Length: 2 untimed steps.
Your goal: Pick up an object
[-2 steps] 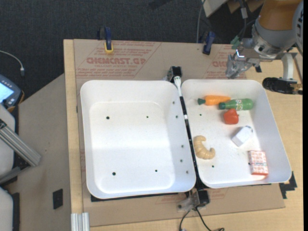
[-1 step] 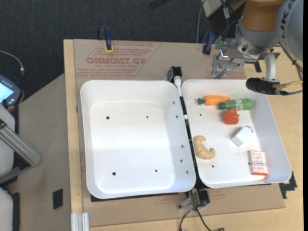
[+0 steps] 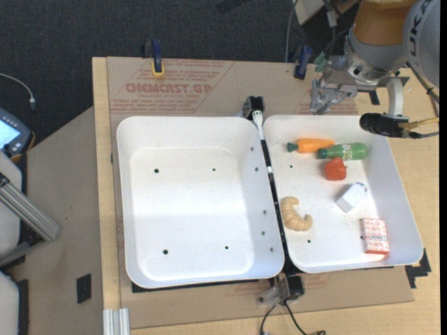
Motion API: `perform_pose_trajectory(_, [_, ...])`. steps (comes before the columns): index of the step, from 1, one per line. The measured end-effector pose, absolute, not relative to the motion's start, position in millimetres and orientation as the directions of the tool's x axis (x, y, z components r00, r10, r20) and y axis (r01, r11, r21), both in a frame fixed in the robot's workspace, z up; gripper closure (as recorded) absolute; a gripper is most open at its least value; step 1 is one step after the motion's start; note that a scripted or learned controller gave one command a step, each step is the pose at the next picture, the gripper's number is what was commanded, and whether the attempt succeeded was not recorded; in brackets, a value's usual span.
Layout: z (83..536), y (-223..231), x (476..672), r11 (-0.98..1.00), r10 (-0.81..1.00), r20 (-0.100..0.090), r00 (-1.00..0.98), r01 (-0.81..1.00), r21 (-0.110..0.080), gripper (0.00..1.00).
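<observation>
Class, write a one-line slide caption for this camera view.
Pincer above right bin holding carrot, green bottle, croissant.

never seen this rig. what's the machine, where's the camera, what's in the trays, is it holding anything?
It is a single robot arm, grey with an orange band, reaching in from the right. One fixed camera looks down on the bench at a slant. Its gripper hangs above the far edge of the right bin, with nothing visible between its fingers. That bin holds a carrot, a green bottle, a red block, a white block, a croissant and a pink box. The left bin sits beside it.
</observation>
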<state>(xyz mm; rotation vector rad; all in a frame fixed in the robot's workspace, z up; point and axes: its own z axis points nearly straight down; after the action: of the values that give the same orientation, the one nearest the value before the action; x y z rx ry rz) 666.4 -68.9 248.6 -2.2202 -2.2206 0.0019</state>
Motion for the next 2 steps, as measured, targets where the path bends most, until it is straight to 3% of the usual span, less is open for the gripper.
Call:
perform_pose_trajectory(1, [242, -102, 666.2, -0.003, 1.0, 0.0, 0.003, 1.0, -0.002, 1.0])
perform_pose_trajectory(2, [246, -169, 634.3, -0.007, 1.0, -0.003, 0.007, 1.0, -0.003, 1.0])
